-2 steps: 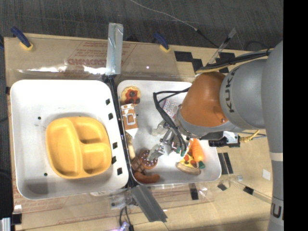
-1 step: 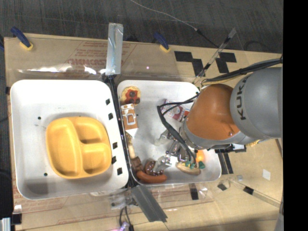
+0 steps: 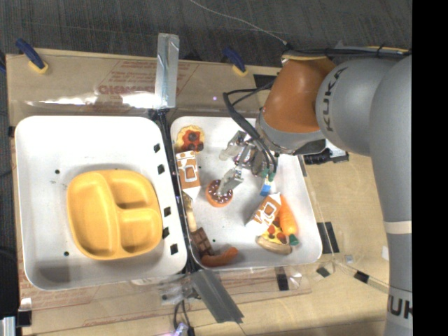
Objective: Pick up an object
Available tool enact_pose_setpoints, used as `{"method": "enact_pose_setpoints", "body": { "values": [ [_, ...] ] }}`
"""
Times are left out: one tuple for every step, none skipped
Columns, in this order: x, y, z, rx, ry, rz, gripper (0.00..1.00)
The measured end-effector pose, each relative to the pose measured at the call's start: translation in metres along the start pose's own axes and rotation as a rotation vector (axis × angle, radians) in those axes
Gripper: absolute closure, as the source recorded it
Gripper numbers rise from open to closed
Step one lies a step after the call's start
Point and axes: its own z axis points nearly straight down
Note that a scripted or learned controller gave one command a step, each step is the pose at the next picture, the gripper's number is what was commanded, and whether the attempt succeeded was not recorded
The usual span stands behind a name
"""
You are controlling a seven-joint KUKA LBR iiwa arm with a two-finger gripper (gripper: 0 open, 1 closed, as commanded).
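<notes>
Two white bins (image 3: 35,208), one yellow divided tray (image 3: 114,213), one doughnut (image 3: 220,195), one carrot (image 3: 287,219), one pizza slice (image 3: 272,243), one sausage (image 3: 220,257), two small cartons (image 3: 187,169), one pastry (image 3: 190,138), three blue clamps (image 3: 31,54).

A robotics lab: left of the gripper (image 3: 236,168), two shallow white plastic bins (image 3: 35,159) sit on taped brown cardboard (image 3: 91,75) held by blue clamps (image 3: 31,54), over dark grey carpet (image 3: 84,5).
</notes>
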Motion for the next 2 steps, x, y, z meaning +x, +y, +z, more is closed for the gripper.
{"method": "enact_pose_setpoints", "body": {
  "values": [
    [0.034,-0.06,0.028,-0.001,-0.002,0.079,0.0],
    [0.069,-0.096,0.027,-0.003,-0.007,0.057,0.0]
  ]
}}
